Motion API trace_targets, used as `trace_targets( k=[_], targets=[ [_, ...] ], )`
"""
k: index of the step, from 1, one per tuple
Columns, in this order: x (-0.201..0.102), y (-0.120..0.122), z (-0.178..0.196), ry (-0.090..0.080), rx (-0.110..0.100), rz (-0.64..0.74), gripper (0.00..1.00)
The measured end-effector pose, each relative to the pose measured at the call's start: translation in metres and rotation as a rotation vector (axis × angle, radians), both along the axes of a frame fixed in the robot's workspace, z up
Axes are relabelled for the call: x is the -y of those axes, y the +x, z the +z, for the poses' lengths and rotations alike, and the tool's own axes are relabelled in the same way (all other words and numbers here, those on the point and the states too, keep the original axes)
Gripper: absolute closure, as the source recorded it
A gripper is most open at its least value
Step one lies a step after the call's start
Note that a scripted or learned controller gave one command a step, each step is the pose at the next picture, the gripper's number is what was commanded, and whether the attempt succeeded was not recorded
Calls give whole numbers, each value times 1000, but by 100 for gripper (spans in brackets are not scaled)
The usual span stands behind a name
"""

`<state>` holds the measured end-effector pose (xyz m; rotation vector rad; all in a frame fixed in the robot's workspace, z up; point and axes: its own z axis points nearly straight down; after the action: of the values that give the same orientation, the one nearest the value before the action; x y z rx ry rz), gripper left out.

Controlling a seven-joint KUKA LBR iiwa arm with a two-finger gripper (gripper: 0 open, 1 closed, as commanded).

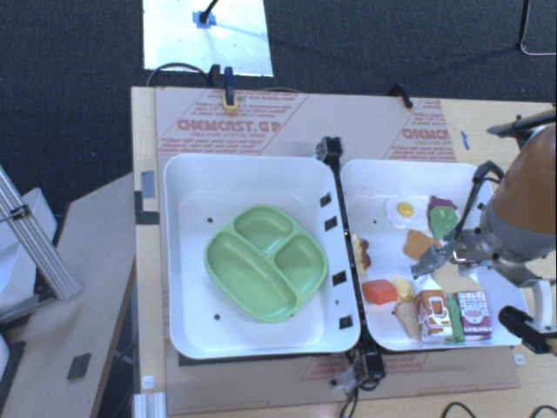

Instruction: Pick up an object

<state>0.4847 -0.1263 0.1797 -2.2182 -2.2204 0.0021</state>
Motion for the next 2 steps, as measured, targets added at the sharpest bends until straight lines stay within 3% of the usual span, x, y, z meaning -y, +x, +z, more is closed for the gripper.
trace_targets(
  k=[1, 2],
  targets=[
    [0, 6, -60, 0, -1, 0, 0],
    [1, 10, -92, -3, 14, -2, 0]
  ],
)
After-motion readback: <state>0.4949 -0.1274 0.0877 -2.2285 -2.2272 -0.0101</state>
